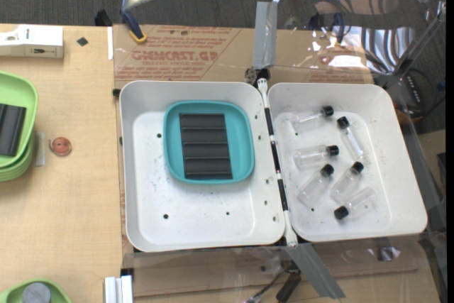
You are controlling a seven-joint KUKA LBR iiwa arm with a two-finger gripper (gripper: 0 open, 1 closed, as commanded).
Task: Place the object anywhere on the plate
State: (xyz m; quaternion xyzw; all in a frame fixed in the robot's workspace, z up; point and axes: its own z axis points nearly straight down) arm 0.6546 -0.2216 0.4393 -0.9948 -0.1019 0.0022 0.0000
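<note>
Camera view: six clear vials (328, 152) with black caps are scattered in the right bin (397, 117), ready for picking; the teal plate (245, 145) is set in the left bin (142, 152) as target. The gripper's state cannot be told.

Open room around teal plate (209, 142)

I'm scanning the right edge, the side I reach in from. A dark shape (420, 92) is sitting low there, and a thin grey bar (420, 39) is slanting up above it. Both are cut off by the frame, and I cannot tell whether either one is part of my arm. That is all I'm able to say of my pose.
</note>
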